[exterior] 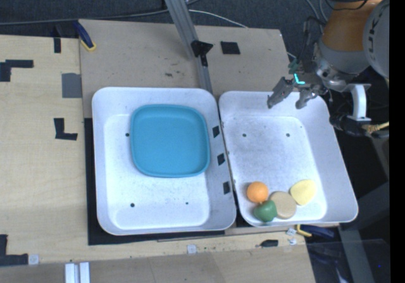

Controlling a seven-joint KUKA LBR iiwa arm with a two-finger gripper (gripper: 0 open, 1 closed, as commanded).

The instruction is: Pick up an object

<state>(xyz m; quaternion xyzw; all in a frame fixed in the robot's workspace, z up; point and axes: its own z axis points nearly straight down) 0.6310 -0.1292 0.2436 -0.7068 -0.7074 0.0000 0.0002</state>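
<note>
Seeing tool [292, 97] open w/ nothing in it at right bin's [329, 149] far edge, we've got the orange ball [257, 191] cluster at the near edge.

Two bins, one plate, four small pieces

Two white bins [104, 168] [332, 149]; one blue plate [169, 140]; one orange ball [257, 192], one green piece [266, 211], one tan piece [284, 205], one yellow piece [304, 191].

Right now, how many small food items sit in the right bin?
4, clustered at its near edge: orange ball, green piece, tan piece, yellow piece. Others could hide beneath.
</note>
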